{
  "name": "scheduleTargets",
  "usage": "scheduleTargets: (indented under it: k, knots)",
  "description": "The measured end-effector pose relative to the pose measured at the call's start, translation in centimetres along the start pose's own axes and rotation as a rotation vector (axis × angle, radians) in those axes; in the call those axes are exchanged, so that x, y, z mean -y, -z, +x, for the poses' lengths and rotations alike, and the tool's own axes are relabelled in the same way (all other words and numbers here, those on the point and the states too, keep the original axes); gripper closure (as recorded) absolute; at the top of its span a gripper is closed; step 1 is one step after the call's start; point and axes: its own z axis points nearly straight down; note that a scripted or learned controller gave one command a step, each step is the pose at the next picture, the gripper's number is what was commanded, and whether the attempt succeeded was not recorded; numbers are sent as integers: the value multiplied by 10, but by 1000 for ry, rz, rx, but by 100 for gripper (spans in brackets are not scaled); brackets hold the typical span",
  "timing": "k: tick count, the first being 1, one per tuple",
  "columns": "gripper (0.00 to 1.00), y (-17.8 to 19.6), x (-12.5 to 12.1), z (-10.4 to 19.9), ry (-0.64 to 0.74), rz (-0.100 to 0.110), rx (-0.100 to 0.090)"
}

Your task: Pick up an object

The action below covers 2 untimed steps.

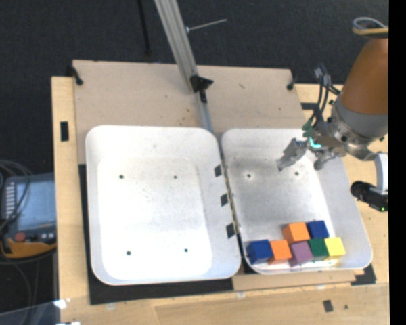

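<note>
1. Bench (122, 93): carrying two shallow white bins side by side, seen from above at a slant.
2. Arm (365, 80): grey with an orange band, reaching in from the right, wrist hanging over the far part of the right bin (271, 202).
3. Left bin (155, 202): bare white floor with a few dark specks, no part in this step by the look of it.
4. Hand (304, 153): poised above the upper half of the right bin, nothing between its fingers; whether spread or pressed together, cannot tell at this size.
5. Blocks (298, 244): a tight cluster at the near edge of the right bin, touching one another — blue (259, 250), orange (281, 249), purple (302, 252), green (319, 248), yellow (335, 246) in front, another orange (297, 231) and blue (317, 229) behind.
6. Step in hand, as a judgement: approach only, no grasp made; hand well apart from the cluster.
7. Next move, as a judgement: travel toward the near edge, then descent onto an outer block such as the front blue one, since tight packing leaves little room for fingers between neighbours.
</note>
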Motion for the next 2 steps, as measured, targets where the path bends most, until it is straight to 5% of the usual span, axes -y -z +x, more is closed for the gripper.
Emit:
scheduleTargets:
  k: [1, 2]
  knots:
    - [0, 2, -1, 0, -1, -5, 1]
    - [0, -41, -2, 2, -6, 0, 3]
